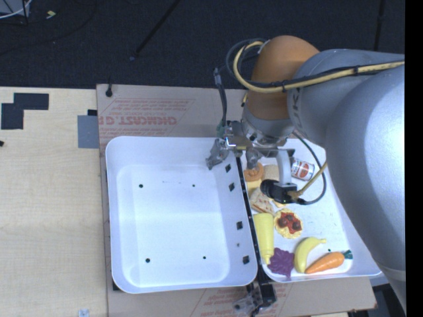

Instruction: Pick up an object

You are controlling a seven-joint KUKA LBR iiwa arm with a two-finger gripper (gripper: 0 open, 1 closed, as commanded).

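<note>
Nearest you, along the front of the right bin (344,233), lie a carrot (326,262), a banana (306,251) and a purple grape bunch (281,262). Behind them you see a yellow corn cob (264,235), a small pizza piece (289,224) and a cracker (262,205). Farther back a red-and-white can (302,170) rests near the bin's far side. Your claw (254,161) hangs over the bin's rear left part; whether it grips anything, you cannot tell. Beside it on the counter (46,210) sits the left bin (125,152).
</note>
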